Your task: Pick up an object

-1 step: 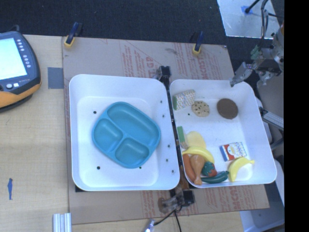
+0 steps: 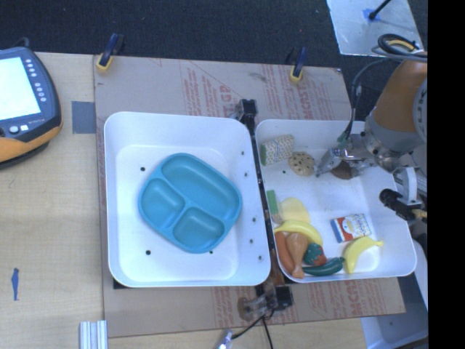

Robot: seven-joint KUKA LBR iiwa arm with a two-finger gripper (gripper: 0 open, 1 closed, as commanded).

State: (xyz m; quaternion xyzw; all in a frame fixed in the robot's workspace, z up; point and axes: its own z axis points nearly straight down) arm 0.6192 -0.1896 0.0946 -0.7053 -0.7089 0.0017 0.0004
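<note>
Evidently no pick yet | we saw the gripper (image 2: 336, 163) over the right bin's (image 2: 396, 271) far edge near the cookie (image 2: 301, 163) | its opening: we couldn't tell | lift remained

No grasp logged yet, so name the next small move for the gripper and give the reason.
Probably shift toward the cookie and descend onto it. The gripper sits in the right bin just beside the cookie, which lies apart from the crowded toy food at the bin's near end, making it the closest uncluttered target.
</note>
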